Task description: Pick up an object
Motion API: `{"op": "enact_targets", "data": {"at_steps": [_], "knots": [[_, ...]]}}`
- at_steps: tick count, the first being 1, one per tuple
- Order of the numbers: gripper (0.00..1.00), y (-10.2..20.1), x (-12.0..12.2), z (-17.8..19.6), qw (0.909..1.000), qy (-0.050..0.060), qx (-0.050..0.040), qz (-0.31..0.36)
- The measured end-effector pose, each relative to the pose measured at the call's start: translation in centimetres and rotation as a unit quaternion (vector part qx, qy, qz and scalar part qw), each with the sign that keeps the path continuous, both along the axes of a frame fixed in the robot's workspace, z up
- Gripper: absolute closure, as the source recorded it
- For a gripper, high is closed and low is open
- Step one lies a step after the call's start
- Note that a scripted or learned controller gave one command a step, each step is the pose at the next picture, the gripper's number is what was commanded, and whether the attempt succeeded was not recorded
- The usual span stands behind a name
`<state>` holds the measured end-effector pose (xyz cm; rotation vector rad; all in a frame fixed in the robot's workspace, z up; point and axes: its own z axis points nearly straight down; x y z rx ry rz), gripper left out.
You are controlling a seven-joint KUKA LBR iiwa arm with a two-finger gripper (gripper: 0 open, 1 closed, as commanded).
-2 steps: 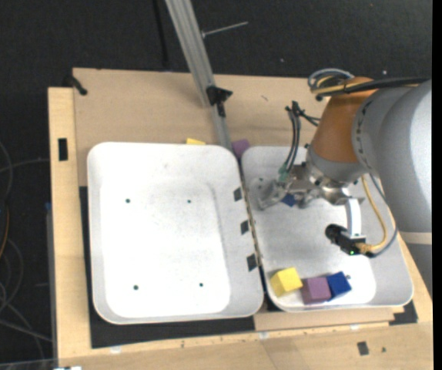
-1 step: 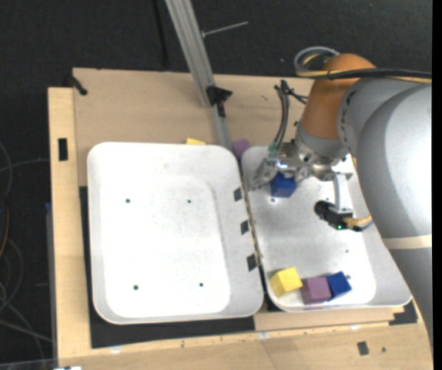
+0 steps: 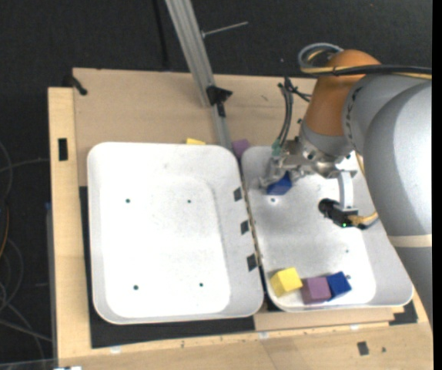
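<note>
The gripper [image 3: 276, 177] hangs over the far left corner of the right bin [image 3: 321, 241], pointing down and toward the wall between the two bins. A small blue block [image 3: 279, 184] shows right at the fingertips, seemingly between them, so the fingers look closed on it, though the slant of the camera makes it hard to be sure how firmly. The block sits just above or on the bin floor; which of the two cannot be told from here.

The arm [image 3: 390, 153] comes in from the right, a large grey body with an orange band [image 3: 333, 102] above the wrist, and dark cables loop beside the wrist.

At the near edge of the right bin three more blocks lie close together in a row: a yellow block [image 3: 286, 281] on the left, a purple block [image 3: 315, 290] in the middle touching it or nearly so, and another blue block [image 3: 338, 284] on the right, against the purple one.

The left bin [image 3: 163, 230] lies beside the right one, its floor marked by a few small dark dots. Behind its far rim a bit of something yellow [image 3: 195, 141] peeks out on the bench [image 3: 128, 102], and a small purple piece [image 3: 242, 147] sits behind the gap between the bins. A grey metal pole [image 3: 192, 37] slants up from that spot toward the top of the view.
</note>
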<state>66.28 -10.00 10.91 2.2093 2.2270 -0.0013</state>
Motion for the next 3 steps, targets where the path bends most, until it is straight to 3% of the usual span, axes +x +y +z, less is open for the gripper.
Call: {"op": "enact_targets", "data": {"at_steps": [1,2,3], "knots": [[1.00,7.1,-1.2,9.3,1.0000,-0.003,0.0029,0.000],[0.00,6.6,-1.4,8.8,1.0000,0.001,0.0011,-0.002],[0.00,-4.3,-1.6,8.1,1.0000,0.001,-0.0011,-0.007]]}}
